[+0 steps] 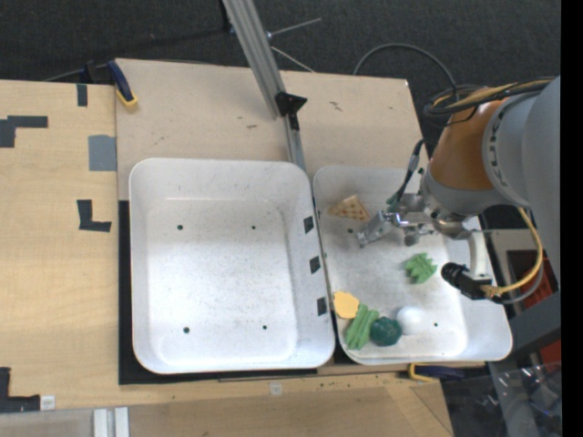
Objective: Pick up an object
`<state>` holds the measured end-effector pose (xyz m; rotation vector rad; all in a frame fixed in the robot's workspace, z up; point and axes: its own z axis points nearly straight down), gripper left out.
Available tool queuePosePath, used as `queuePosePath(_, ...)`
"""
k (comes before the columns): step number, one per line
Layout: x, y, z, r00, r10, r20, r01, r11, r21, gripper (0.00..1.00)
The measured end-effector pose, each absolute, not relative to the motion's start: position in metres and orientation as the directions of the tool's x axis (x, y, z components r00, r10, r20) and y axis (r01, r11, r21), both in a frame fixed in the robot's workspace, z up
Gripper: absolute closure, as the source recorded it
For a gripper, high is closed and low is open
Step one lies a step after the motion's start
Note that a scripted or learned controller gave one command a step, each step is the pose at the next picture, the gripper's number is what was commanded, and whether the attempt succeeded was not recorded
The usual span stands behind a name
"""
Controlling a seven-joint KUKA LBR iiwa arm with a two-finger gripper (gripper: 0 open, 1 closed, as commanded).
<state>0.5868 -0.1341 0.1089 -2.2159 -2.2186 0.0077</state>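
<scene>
My gripper point(386, 236) hangs over the upper middle of the right bin point(483, 335), its two fingers spread apart with nothing between them. Just up-left of the left finger point(366, 237) lies a tan waffle-like piece point(349, 209). To the gripper's lower right rests a light green leafy piece point(420, 267). Near the bin's front edge sit a yellow piece point(344, 304), a green ridged piece point(361, 327), a dark green ball point(385, 331) and a white ball point(412, 317).
The left bin point(146, 244) stands beside the right one, and their rims meet at about mid-frame. A slanted metal pole point(260, 48) runs down to the bins' shared back corner. Cables point(510, 280) loop off the wrist at the right.
</scene>
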Motion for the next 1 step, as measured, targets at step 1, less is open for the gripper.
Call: queuePosePath(1,0.5883,-0.1339,0.1226,-0.002,1.0,0.0,1.0,0.002,-0.003,1.0)
